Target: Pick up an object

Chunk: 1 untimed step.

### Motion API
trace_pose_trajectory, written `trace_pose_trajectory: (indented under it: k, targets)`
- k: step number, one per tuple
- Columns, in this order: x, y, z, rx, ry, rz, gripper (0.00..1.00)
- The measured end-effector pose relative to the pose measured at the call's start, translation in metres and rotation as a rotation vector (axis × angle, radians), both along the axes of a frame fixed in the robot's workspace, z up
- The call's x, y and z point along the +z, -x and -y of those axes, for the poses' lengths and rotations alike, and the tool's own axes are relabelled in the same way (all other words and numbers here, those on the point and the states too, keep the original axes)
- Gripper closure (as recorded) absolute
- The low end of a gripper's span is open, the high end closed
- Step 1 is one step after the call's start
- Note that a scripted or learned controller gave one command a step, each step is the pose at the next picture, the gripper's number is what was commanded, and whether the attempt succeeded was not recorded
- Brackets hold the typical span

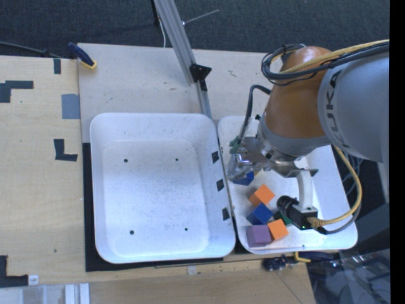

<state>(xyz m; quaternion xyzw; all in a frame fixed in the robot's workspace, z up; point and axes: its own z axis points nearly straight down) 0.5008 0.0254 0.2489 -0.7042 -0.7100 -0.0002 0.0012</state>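
In the right bin (329, 233) lie several small blocks: an orange one (262, 195), a dark blue one (260, 215), a second orange one (278, 229) and a purple one (258, 235). My gripper (242, 167) reaches down at the bin's left side, just above and left of the blocks. A blue piece (244, 178) shows right under its tip; I cannot tell whether it is held. The arm's orange band and grey wrist cover the bin's far half.
The left bin (152, 189) lies beside the right one, their rims touching. A slanted metal bar (180, 40) runs down toward the bins' shared edge. A black and green cable fitting (297, 215) hangs over the right bin's near side.
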Motion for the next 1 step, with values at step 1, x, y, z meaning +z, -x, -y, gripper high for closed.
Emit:
trace_pose_trajectory:
  k: [1]
  targets:
    - [0.0008, 0.0019, -0.0571, 0.0, 0.0, -0.001, 1.0]
